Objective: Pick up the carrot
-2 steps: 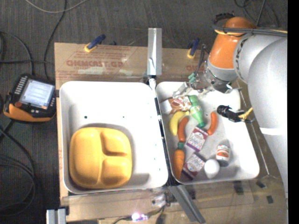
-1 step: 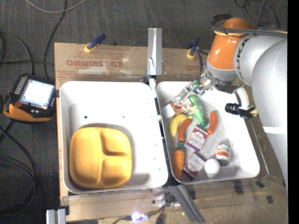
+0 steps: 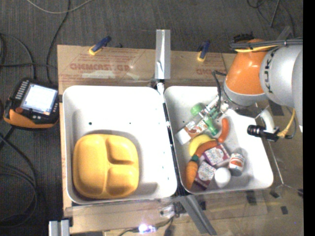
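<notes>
The carrot (image 3: 191, 171), orange with a small green top, lies along the front left wall of the right bin (image 3: 256, 154), beside a purple carton. My gripper (image 3: 213, 114) hangs over the back middle of that bin, below the orange band of the arm (image 3: 248, 73). It sits well behind the carrot, above a cluster of small items, and nothing shows between it and the carrot.
Around the carrot lie a yellow banana (image 3: 199, 142), an orange-red sausage-like piece (image 3: 225, 130), purple cartons (image 3: 215, 156), a white egg (image 3: 222, 176) and a small can (image 3: 236, 162). A yellow divided tray (image 3: 106, 165) lies in the left bin (image 3: 115, 100).
</notes>
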{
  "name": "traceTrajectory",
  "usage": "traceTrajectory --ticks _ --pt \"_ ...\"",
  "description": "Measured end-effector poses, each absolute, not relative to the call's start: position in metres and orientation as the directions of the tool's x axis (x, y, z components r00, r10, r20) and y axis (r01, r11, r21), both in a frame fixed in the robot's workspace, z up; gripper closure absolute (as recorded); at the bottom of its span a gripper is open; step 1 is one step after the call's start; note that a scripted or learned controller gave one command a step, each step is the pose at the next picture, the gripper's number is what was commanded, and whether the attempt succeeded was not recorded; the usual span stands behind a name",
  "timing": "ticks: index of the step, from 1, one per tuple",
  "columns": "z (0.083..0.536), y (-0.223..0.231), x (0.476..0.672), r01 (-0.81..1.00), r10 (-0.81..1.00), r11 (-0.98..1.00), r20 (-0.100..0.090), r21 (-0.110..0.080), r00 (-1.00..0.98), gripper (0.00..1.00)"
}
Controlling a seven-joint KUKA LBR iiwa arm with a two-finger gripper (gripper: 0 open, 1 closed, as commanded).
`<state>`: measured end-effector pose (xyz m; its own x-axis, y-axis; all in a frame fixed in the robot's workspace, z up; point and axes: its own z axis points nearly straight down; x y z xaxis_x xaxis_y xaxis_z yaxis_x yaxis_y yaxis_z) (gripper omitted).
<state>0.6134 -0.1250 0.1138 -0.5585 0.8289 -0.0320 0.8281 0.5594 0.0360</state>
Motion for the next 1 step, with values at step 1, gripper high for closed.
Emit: traceTrajectory --ticks 1 --pt "0.1131 -0.1391 0.5587 0.659 0.660 0.751 -0.062 0.042 -0.749 0.00"
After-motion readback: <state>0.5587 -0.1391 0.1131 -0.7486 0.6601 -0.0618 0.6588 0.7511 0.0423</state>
